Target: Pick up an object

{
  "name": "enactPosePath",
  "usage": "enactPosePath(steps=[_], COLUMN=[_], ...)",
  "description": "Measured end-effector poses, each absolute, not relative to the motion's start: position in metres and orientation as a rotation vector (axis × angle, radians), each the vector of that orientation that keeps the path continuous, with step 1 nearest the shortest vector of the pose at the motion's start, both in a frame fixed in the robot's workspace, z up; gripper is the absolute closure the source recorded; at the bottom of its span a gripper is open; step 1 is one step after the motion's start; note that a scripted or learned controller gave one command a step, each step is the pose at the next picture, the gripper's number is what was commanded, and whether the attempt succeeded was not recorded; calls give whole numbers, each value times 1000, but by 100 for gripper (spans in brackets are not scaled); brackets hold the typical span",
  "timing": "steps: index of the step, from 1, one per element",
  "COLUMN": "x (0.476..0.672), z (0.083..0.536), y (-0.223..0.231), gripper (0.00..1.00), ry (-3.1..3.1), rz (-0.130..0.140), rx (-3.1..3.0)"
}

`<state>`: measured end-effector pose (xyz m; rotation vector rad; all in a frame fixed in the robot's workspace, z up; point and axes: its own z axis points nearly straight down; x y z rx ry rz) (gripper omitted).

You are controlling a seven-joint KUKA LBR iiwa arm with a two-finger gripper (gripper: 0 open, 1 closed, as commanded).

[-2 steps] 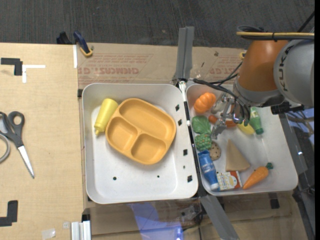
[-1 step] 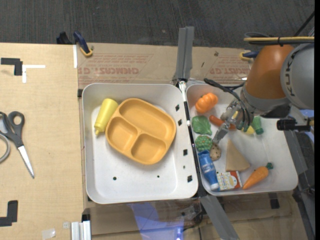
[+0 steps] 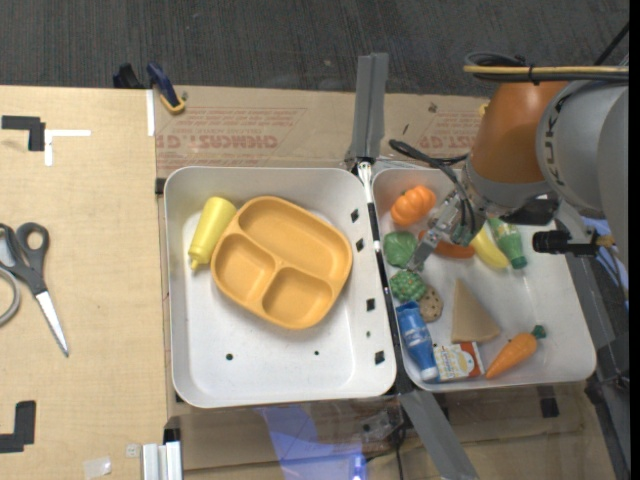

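My gripper (image 3: pixel 432 236) hangs low over the upper left part of the right bin (image 3: pixel 560 298), under the orange wrist band. It sits just right of an orange pumpkin toy (image 3: pixel 413 206) and above a green pepper (image 3: pixel 399 248). A red item (image 3: pixel 457 251) peeks out beneath it, mostly hidden. A yellow piece (image 3: pixel 490 249) and a green piece (image 3: pixel 513 249) lie just to its right. Further down lie a broccoli (image 3: pixel 407 286), a cookie (image 3: pixel 431 305), a blue bottle (image 3: pixel 414 334), a tan wedge (image 3: pixel 472 314), a small carton (image 3: pixel 456 361) and a carrot (image 3: pixel 515 350).
The left bin (image 3: pixel 270 368) holds an orange divided plate (image 3: pixel 280 260) and a yellow bottle (image 3: pixel 210 230). Scissors (image 3: pixel 36 280) lie on the wooden bench at far left. A grey post (image 3: pixel 368 108) rises between the bins at the back.
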<state>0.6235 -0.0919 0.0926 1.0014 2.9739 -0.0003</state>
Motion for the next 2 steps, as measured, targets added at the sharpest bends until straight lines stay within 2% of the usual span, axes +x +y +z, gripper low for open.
enactPosePath(steps=[1,2], x=[624,633], z=[102,208], y=[-92,-4], gripper=[100,100], ry=[2972,2982], rz=[-2,2], rx=[997,978])
